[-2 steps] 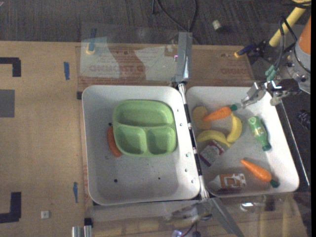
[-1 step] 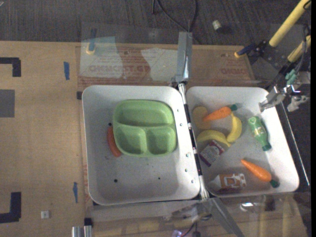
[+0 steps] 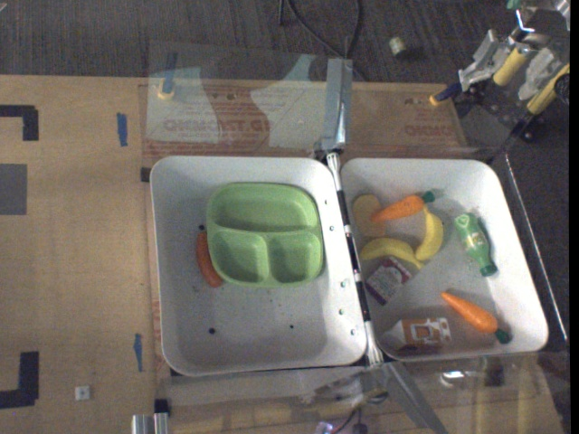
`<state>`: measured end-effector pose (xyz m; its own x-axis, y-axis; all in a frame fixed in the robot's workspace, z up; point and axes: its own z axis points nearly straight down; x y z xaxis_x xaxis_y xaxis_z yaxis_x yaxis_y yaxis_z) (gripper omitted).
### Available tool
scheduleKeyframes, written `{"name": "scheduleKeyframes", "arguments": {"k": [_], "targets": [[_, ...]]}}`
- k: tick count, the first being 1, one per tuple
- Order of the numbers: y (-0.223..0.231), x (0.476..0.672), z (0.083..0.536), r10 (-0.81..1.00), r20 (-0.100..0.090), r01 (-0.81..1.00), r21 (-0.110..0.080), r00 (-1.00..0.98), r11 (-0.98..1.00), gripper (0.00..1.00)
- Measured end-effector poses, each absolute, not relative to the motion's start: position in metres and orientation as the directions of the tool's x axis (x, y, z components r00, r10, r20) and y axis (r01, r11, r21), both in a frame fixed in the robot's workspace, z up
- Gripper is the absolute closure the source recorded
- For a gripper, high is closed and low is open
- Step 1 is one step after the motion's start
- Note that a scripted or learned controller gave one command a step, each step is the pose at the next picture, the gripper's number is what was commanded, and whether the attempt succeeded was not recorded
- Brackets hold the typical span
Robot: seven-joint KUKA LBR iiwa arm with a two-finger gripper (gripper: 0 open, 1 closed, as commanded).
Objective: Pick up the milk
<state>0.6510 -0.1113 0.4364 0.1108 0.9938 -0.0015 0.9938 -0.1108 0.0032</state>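
Observation:
The milk (image 3: pixel 423 331), a small white and orange carton, lies on its side at the front edge of the right bin (image 3: pixel 520 233), close to the bin's front left corner. An orange carrot (image 3: pixel 470 313) lies just to its right. A small dark red and white box (image 3: pixel 389 278) rests just behind the milk.
Also in the right bin are a second carrot (image 3: pixel 399 208), two bananas (image 3: pixel 427 236), and a green bottle (image 3: pixel 474 242). The left bin (image 3: pixel 176 315) holds a green divided plate (image 3: pixel 265 235) with an orange piece (image 3: pixel 208 259) at its left. Yellow-handled gear (image 3: pixel 520 57) stands beyond the bench.

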Motion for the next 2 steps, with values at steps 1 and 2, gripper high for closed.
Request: {"name": "scheduleKeyframes", "arguments": {"k": [1,2], "targets": [[-0.159,0.557,0.325,0.918,0.000,0.918,-0.002,0.396,-0.396,0.00],[-0.185,0.620,0.419,0.943,-0.001,0.943,0.003,0.331,-0.331,0.00]]}}
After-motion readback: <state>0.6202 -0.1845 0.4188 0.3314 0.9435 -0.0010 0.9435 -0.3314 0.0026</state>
